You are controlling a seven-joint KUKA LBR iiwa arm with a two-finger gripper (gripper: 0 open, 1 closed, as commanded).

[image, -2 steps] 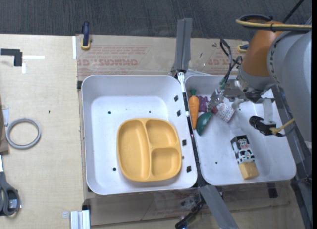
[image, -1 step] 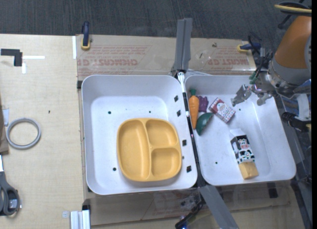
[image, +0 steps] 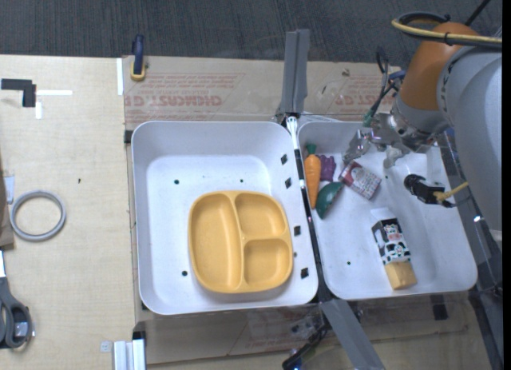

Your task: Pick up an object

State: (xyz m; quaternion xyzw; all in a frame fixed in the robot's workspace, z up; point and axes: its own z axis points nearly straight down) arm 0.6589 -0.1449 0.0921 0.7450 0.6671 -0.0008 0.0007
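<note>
Two bins, arm over the right one.

Left bin (image: 160,224) holds a yellow tray (image: 239,240) with three compartments. By the divider in the right bin (image: 447,272) lie a carrot (image: 312,173), a purple item (image: 327,165) and a green piece (image: 327,198), close together; a silvery packet (image: 362,181) is just right of them. A cow-print carton (image: 393,252) lies apart, nearer the front. Gripper (image: 372,149) hangs above the packet, fingers spread, nothing between them.

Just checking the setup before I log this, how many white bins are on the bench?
2. The left bin holds a yellow divided plate; the right bin sits beside it, under the arm.
</note>
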